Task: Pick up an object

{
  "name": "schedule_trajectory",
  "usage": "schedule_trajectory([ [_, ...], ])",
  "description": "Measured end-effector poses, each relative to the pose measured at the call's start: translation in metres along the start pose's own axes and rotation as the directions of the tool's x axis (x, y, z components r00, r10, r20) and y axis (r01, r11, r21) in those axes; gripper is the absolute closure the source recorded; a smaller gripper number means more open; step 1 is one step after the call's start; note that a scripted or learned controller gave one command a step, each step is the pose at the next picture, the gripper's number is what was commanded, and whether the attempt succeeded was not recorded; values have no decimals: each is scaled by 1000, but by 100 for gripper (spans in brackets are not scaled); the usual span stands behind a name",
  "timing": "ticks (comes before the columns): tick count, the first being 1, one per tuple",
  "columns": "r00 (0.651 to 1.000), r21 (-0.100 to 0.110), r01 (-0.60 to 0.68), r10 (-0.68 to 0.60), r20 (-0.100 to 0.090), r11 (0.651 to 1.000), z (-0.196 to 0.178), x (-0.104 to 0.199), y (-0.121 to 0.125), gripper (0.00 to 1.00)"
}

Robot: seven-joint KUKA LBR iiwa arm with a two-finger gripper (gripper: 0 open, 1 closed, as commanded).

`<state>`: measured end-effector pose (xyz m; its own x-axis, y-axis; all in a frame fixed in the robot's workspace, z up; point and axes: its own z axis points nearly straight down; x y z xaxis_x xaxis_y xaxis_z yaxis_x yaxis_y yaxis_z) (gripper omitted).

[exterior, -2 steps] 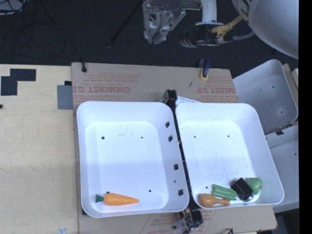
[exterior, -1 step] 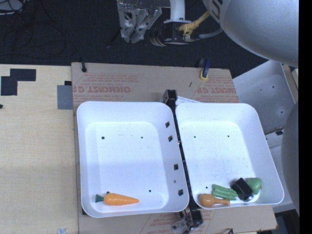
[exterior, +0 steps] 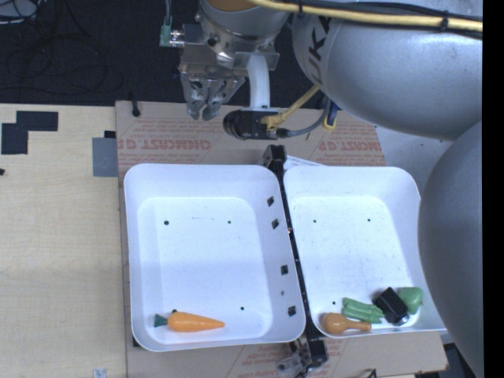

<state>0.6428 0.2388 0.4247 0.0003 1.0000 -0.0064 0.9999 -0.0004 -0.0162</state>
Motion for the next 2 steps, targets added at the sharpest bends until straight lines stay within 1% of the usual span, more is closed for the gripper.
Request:
schedule_trajectory([
  [1, 1000, -6, -3, 3, -2, 1000, 63, -51, 2, 100],
  [2, 1000, -12, -1, 1, -5, 1000, 59, -49, 2, 0],
])
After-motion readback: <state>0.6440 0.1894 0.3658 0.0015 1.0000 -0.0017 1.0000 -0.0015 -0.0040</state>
